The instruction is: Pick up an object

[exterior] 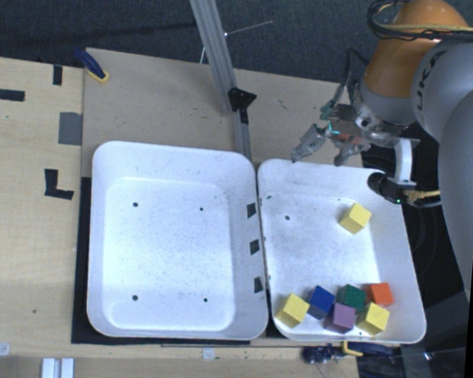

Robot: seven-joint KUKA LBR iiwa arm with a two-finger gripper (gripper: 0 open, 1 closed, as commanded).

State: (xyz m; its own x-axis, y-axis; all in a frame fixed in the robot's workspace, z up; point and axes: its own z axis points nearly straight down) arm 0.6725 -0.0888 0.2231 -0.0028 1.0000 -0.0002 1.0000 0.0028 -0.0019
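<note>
Gripper (324,151) hovering spread wide, gripping nothing, above right bin (316,224) far edge, likely lining up yellow cube (355,217).

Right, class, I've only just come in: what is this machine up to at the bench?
A grey robot arm reaches in from the right, its gripper open above the far rim of the right bin, holding nothing. In that bin one yellow block sits alone, and six more blocks, among them a blue block and an orange block, cluster at the near edge. The left bin sits alongside.
</note>
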